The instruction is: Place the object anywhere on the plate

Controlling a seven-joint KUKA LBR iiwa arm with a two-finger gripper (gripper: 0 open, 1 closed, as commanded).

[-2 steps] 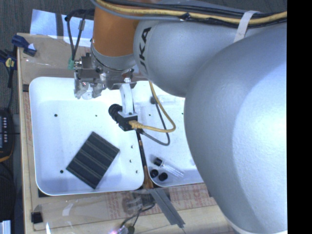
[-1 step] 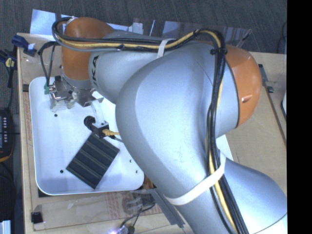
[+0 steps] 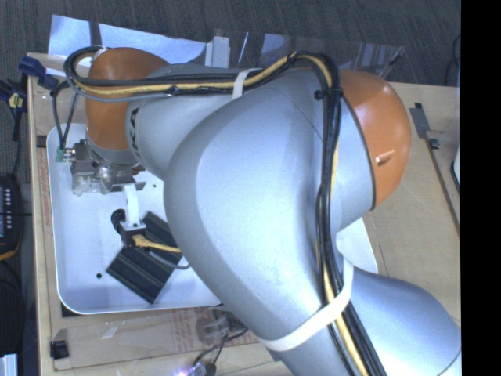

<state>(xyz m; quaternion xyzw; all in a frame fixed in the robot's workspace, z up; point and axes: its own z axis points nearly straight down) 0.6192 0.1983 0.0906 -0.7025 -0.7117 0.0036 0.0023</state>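
My grey arm, with its orange band (image 3: 117, 92), reaches across from the right and covers most of both bins. The gripper (image 3: 98, 175) hangs low over the back left part of the left white bin (image 3: 78, 241), close to its left wall. Its metal body shows from above, and what lies under it is hidden. A tiny dark speck (image 3: 99, 275) lies on the bin floor toward the front left. The arm's large elbow hides the bin's right half.
A sliver of the right bin (image 3: 362, 249) shows beside the arm. A blue clamp (image 3: 31, 67) and a black device (image 3: 8, 210) sit off the bench's left edge. White paper (image 3: 125, 41) lies behind the left bin.
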